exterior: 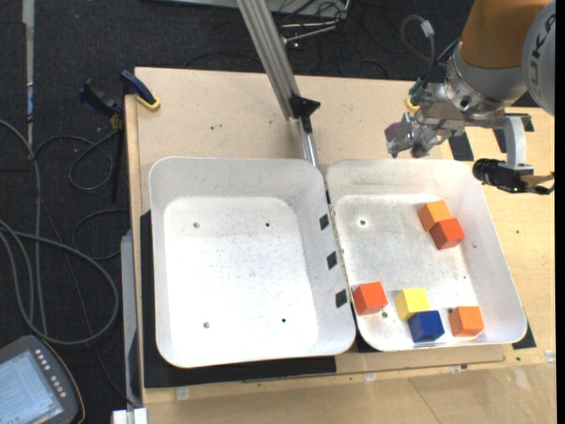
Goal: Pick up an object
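The right bin (494,237) holds several small cubes. Two orange cubes (440,223) touch each other at its upper right. Along its near side lie an orange cube (370,297), a yellow cube (410,302), a blue cube (425,326) and another orange cube (466,321). My gripper (411,137) hangs above the bench just beyond the far rim of the right bin, well clear of the cubes. I see nothing between its fingers.
The left bin (168,237) lies beside the right one, their rims meeting at the middle. A slanted metal pole (269,47) comes down to the bench at the bins' far junction. A clamp (132,91) lies at the bench's far left corner.
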You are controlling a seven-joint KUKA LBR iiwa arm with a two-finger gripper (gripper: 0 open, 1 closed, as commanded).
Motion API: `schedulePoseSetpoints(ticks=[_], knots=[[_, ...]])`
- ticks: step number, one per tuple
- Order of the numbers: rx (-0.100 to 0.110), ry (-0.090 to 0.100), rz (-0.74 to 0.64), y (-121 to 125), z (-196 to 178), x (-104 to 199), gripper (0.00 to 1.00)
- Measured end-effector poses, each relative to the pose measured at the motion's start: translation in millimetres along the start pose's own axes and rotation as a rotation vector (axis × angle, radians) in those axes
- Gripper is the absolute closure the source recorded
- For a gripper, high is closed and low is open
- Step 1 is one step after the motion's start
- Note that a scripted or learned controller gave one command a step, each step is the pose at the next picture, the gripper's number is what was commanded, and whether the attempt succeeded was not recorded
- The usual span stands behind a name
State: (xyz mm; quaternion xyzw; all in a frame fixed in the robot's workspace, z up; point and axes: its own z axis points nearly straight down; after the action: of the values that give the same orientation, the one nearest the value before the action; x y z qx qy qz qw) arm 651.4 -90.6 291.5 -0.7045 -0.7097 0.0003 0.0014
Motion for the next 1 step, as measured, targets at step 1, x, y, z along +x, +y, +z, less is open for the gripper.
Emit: schedulePoseSetpoints(ticks=[1], knots=[[0.002, 0.0, 0.0, -16.9, 24.2, 49.7, 1.0]])
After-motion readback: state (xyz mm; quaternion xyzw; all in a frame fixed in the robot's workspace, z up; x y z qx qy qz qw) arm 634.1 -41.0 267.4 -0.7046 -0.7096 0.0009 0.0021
